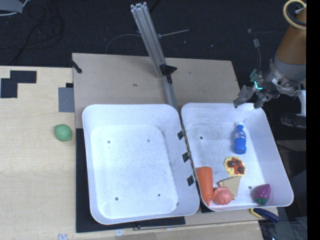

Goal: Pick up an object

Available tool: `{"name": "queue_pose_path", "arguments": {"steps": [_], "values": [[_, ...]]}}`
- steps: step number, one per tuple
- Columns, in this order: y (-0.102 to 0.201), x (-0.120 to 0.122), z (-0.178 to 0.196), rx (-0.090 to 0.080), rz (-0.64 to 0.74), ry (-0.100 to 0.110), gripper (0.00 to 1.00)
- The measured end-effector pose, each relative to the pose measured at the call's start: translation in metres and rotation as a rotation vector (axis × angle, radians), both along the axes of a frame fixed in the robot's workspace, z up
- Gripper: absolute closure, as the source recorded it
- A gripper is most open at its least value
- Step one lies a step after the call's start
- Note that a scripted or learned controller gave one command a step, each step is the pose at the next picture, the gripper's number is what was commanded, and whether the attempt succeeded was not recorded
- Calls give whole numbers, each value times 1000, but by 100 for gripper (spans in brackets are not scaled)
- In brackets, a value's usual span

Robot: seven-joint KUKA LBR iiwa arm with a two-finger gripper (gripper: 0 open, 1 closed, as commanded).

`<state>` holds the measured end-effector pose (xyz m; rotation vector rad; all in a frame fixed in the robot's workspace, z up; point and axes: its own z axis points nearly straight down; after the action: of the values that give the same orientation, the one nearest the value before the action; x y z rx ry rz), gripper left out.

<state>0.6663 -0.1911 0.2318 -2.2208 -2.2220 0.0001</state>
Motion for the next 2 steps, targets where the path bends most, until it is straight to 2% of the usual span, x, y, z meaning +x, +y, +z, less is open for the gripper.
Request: {"name": "queue_pose_path", "arguments": {"steps": [1, 2], "values": [[0, 0, 0, 0, 0, 0, 0], [0, 4, -44, 1, 1, 4, 0]]}}
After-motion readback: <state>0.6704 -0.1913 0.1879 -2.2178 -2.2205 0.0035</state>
